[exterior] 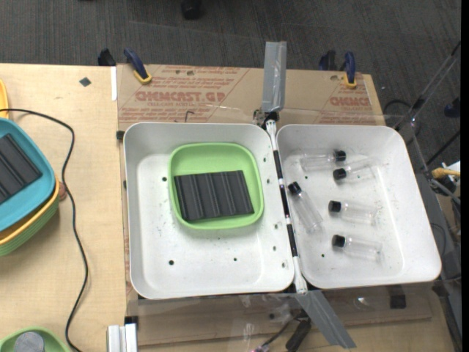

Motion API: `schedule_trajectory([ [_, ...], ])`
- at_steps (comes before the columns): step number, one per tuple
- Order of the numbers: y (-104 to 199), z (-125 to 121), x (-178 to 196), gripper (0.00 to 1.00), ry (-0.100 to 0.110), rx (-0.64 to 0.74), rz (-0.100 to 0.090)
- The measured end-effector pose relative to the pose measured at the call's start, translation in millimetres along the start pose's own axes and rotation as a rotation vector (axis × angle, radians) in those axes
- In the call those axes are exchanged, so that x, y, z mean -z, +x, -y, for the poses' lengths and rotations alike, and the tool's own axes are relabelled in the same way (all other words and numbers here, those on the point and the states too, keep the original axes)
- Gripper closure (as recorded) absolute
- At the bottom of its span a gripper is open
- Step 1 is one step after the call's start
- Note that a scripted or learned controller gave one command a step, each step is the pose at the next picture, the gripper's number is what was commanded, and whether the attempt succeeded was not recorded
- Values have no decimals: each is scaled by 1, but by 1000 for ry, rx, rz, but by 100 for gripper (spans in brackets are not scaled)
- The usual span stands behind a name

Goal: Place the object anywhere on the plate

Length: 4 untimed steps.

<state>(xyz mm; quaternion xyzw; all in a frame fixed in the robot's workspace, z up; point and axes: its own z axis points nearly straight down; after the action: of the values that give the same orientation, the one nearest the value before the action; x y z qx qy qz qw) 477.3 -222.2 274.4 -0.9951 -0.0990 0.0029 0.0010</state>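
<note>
Tool: open or closed, I cannot tell.

Right bin [414,259]: five clear tubes with black caps, all lying flat and apart from one another. First tube [322,160] and second tube [357,171] near the far wall, caps close together. Third tube [303,205] slanted, just beside the seam between the bins. Fourth tube [355,211] mid-bin. Fifth tube [357,249] nearest the front wall. These are the candidates for the task's object; which one, I cannot tell.

Left bin [146,259]: green plate [253,166] in the far half. A black ribbed pad [214,195] lies on it and covers most of its floor. No tube on the plate.

Behind the bins: cardboard sheet [198,94], red print reading "CHEMCAST GP", partly repeated at the right. Two blue clamps [136,64] [349,69] pin it. A grey tape strip [275,79] runs up from the seam.

Left on the wooden surface [66,108]: teal container [26,178], black cable [73,218].
</note>
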Motion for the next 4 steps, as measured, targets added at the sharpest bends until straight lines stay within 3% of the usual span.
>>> schedule_trajectory([
  [1,0,-1,16,0,-2,3,-1],
  [4,0,0,-21,0,0,0,1],
])
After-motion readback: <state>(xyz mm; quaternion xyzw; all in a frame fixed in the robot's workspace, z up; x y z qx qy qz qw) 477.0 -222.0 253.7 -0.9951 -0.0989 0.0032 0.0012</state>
